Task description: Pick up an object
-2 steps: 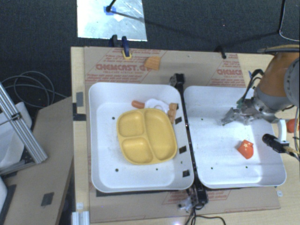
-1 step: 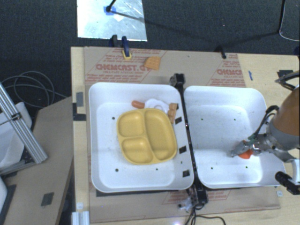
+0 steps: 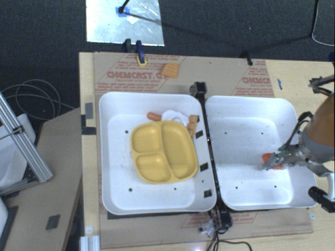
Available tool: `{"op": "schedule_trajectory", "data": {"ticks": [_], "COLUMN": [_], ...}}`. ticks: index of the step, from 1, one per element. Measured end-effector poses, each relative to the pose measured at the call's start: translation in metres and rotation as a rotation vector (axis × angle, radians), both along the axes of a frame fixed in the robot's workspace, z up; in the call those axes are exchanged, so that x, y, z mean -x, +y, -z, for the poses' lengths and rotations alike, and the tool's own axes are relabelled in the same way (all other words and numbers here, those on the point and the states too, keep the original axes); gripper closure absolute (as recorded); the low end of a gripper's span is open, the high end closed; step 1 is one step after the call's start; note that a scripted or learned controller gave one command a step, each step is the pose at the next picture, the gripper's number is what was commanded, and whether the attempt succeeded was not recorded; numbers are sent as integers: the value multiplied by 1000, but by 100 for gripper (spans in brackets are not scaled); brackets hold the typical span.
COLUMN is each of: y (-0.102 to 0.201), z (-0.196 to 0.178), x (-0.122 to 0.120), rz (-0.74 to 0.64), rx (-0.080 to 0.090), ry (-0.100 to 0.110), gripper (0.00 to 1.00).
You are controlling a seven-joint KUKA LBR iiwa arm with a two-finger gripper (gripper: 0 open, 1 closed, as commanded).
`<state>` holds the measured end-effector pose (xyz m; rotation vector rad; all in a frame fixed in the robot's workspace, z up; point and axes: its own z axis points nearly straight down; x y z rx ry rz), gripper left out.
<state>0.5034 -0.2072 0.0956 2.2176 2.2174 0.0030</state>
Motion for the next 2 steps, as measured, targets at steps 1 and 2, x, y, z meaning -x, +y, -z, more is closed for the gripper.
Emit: {"op": "schedule_trajectory", "data": {"ticks": [1,2], "y": [64,136], "z": [12,-96], "x": [-56,-80], "rz": [-12,-13], "rx": [-4,-4], "ry": [1,-8], "gripper": [100,100]}}
